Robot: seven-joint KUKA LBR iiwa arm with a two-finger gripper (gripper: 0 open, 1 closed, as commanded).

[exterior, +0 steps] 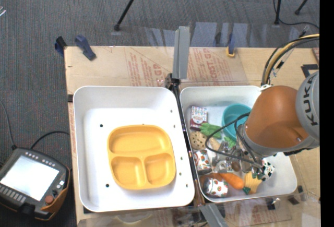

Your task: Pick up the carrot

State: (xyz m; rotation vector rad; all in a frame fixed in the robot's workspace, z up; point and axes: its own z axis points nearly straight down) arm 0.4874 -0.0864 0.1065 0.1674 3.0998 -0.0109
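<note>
The arm hangs over the right bin (288, 179) in the approach step, gripper (241, 160) just above the carrot (232, 180) near the front wall (its grip state I cannot tell), so next comes a careful descent.

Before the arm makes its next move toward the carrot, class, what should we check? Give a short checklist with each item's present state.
1. Carrot in sight: ok, it lies near the front of the right bin.
2. Gripper over the carrot: roughly ok, it hangs just behind and above it.
3. Fingers open or shut: cannot tell, cables and the wrist crowd them.
4. Carrot free of neighbours: not ok, a patterned packet and a yellow piece lie right against it.
5. Carrot already held: not ok, it is not seen between the fingers.
6. Yellow tray out of the way: ok, it sits in the left bin.
</note>
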